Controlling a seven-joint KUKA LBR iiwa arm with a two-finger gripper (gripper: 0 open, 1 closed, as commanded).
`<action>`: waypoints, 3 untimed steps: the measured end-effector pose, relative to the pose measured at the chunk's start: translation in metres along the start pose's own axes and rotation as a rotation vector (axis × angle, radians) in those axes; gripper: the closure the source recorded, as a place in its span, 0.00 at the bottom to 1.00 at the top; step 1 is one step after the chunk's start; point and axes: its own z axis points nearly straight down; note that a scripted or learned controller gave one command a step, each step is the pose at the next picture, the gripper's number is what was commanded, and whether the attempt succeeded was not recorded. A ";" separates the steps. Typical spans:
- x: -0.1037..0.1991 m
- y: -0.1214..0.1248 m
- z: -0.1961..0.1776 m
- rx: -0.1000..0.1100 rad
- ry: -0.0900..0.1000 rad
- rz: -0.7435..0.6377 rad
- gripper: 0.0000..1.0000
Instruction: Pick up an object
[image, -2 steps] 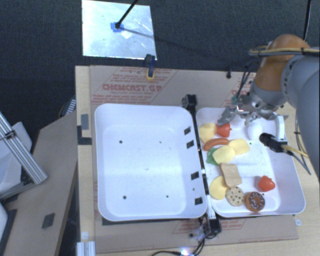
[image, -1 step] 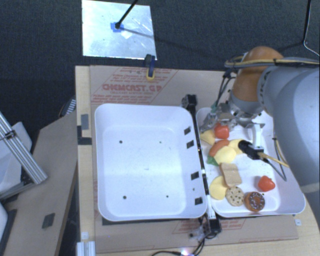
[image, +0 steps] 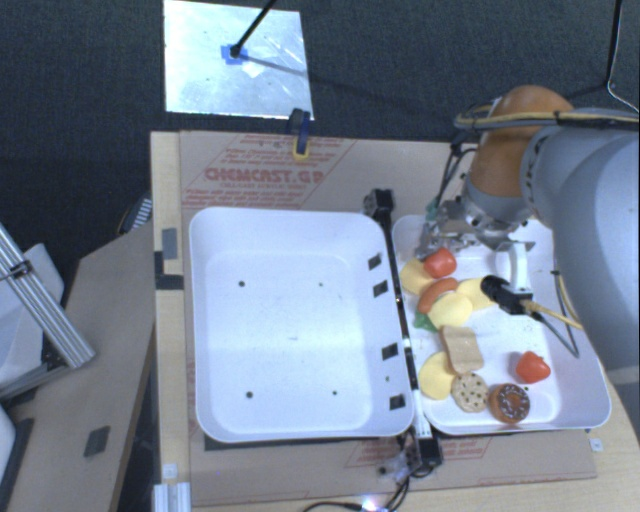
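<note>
The right bin (image: 590, 400) holds several toy foods. A red tomato (image: 440, 263) lies near its far left corner, beside a yellow piece (image: 415, 275) and an orange-red sausage (image: 437, 293). My gripper (image: 434, 238) hangs just above and behind the tomato, low over that corner, with the grey arm and its orange band (image: 510, 140) coming in from the right. Nothing shows as held. Nearer the front lie a pale yellow lemon (image: 450, 310), a bread slice (image: 462, 350), a cookie (image: 469, 392), a chocolate donut (image: 511, 402) and a red pepper (image: 532, 367).
The left bin (image: 200, 330) stands beside the right one, its rim meeting the other's along a line of black clips (image: 390, 350). Both rest on a cardboard sheet (image: 260, 170). A blue and yellow clamp (image: 299, 135) and a metal plate (image: 235, 60) lie behind.
</note>
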 end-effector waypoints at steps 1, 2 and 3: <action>0.000 0.001 -0.011 -0.003 0.000 -0.002 1.00; 0.000 0.002 -0.022 -0.006 0.000 -0.003 1.00; 0.063 0.001 -0.093 -0.002 0.004 -0.004 1.00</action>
